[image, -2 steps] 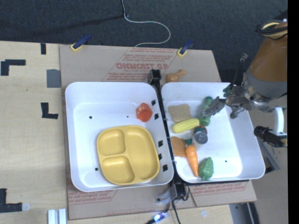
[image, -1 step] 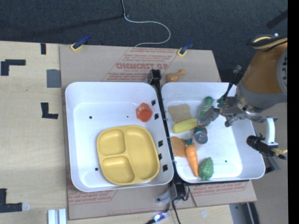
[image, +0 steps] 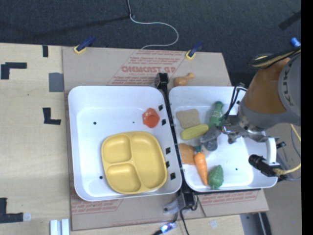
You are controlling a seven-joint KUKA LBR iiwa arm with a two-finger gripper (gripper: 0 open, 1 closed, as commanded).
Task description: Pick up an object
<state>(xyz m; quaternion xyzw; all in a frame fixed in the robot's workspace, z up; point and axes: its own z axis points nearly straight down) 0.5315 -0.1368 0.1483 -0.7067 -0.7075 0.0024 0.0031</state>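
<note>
The right bin (image: pixel 242 177) holds several toy foods. A green bottle (image: pixel 215 112) leans near its middle, a tan bread slice (image: pixel 188 117) lies at the back left, and a yellow corn cob (image: pixel 194 131) lies just below it. Along the left wall lie an orange piece (image: pixel 186 153), a carrot (image: pixel 200 164) and a green broccoli (image: pixel 215 176). My gripper (image: pixel 211 139) hangs low over the bin, right of the corn and below the bottle. Nothing shows between its fingers.
The left bin (image: pixel 85 131) holds a yellow divided plate (image: pixel 133 161) and a red-orange toy (image: pixel 151 117) at its back right. A small tan toy (image: pixel 183 78) lies on the cardboard behind the bins. The arm's grey and orange body (image: pixel 266 94) covers the right bin's right side.
</note>
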